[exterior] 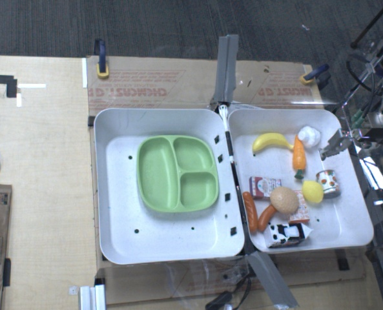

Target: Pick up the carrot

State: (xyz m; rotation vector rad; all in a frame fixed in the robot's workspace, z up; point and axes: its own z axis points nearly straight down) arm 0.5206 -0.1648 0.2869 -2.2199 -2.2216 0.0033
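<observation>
On your counter, the left bin carries a green divided plate. In the right bin, the carrot lies beside the banana, free for a top grasp. The gripper hovers right of it; its opening you cannot tell.

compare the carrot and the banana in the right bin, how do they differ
The carrot is orange with a green end; the banana is yellow. The carrot lies straight, running up and down the view; the banana curves, lying across it. Both rest in the right bin, close together.
</observation>
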